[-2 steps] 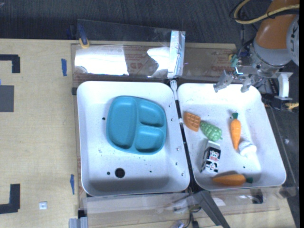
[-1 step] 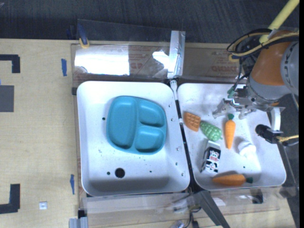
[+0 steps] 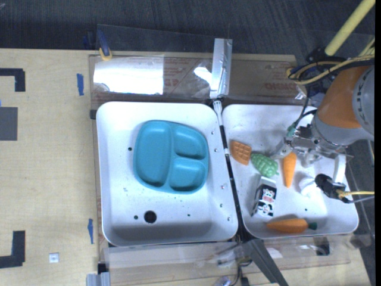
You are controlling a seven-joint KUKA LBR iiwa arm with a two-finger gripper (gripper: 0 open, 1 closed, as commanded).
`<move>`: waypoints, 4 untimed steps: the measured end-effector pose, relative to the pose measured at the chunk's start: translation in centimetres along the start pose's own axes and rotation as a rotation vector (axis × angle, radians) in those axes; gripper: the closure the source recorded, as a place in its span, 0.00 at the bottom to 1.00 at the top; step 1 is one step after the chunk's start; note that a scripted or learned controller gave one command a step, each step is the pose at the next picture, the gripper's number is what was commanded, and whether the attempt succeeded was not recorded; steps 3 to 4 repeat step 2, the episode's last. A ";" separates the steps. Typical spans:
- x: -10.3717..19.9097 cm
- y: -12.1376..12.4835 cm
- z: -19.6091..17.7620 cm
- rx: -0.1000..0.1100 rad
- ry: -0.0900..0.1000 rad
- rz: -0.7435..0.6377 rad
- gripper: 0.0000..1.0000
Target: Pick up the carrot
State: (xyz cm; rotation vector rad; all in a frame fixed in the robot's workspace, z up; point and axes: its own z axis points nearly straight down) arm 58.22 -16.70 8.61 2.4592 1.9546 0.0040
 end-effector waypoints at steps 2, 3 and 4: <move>13.6 5.8 -10.2 -0.005 0.002 -0.045 1.00; 13.6 5.8 -10.2 -0.005 0.002 -0.045 1.00; 13.6 5.8 -10.2 -0.005 0.002 -0.045 1.00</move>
